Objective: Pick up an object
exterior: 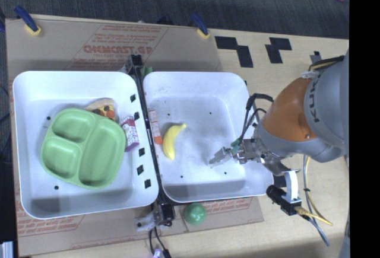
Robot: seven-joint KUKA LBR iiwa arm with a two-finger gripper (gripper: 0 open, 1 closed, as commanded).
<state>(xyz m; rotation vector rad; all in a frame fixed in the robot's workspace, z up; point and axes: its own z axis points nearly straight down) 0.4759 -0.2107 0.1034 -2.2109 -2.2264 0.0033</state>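
Yellow banana (171, 139) is lying on the floor of the right bin (196, 80), near the divider, while the tool (219, 157) is hanging low over bare plastic, well apart from it. Whether the tool is standing apart or together I cannot tell. A descent here is risking a close on nothing; reaching toward the banana, it is risking a nudge against the small packet (154, 126) just beside it.

Glossy white plastic bins (196, 82), matt green plastic tray (83, 147)
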